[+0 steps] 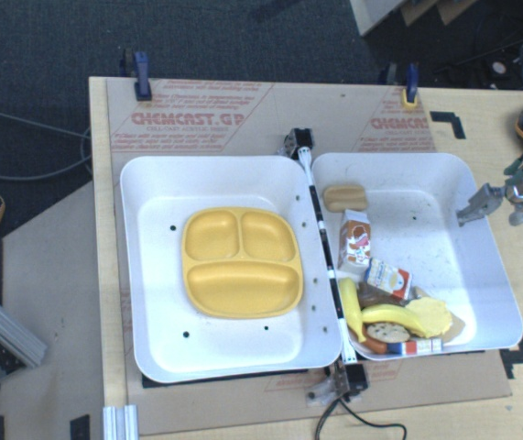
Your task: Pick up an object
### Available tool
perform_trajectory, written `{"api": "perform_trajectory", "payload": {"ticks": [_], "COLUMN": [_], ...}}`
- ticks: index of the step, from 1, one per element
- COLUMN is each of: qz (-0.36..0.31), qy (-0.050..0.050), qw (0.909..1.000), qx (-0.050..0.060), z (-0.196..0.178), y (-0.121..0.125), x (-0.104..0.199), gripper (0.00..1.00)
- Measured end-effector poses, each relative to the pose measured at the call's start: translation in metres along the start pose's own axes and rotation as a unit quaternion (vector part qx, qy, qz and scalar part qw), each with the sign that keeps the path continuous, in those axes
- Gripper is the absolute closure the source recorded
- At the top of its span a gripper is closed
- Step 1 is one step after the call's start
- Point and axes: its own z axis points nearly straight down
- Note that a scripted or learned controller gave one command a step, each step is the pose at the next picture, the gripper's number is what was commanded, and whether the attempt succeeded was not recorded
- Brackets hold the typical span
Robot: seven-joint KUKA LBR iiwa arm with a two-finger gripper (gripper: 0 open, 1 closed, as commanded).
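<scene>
Bread roll (344,196) left of claw (477,207)

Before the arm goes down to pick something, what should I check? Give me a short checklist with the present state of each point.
1. Tool holds nothing: ok, it sits at the right bin's right edge, apart from the items.
2. Tool open enough to grasp: cannot tell.
3. An item stands free for a grasp: ok, the brown block lies alone near the top of the bin.
4. Other items separated: not ok, the banana, carton and packets are heaped in the lower left corner.
5. Yellow tray out of the way: ok, it lies in the left bin.
</scene>
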Motion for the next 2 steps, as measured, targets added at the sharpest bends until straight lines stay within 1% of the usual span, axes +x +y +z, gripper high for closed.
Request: {"api": "perform_trajectory", "payload": {"ticks": [1,2], "qz": [-0.003,0.0], "qy": [0.005,0.0], "qw": [1.0,1.0], "qx": [0.008,-0.001], "z": [0.148,0.129], "y": [-0.037,-0.032], "x": [0.085,0.079], "gripper": [0.0,1.0]}}
